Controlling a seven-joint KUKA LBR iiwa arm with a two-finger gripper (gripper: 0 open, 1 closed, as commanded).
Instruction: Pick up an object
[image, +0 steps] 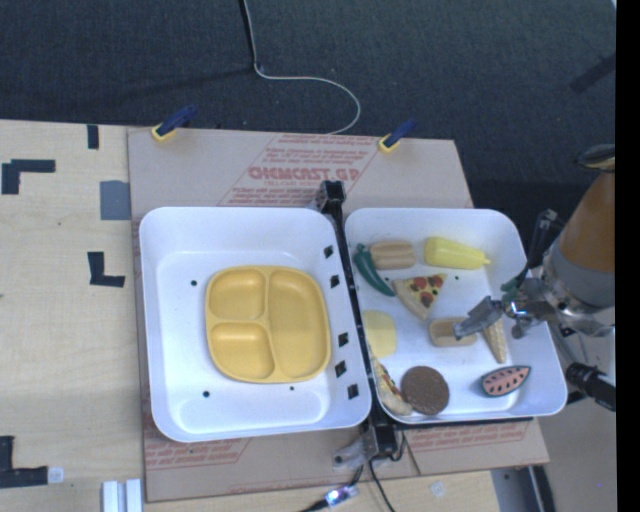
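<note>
Grey two-finger gripper (478, 322), fingers' state can't tell, hangs in right white plastic bin (505, 228) w/ tan bread-like toy chunk (445, 332) just left, touching its tip.

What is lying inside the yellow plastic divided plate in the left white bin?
The yellow plastic divided plate shows three compartments, and all three are bare. It sits flat in the left white bin. What lies under the plate is covered and cannot be seen.
</note>
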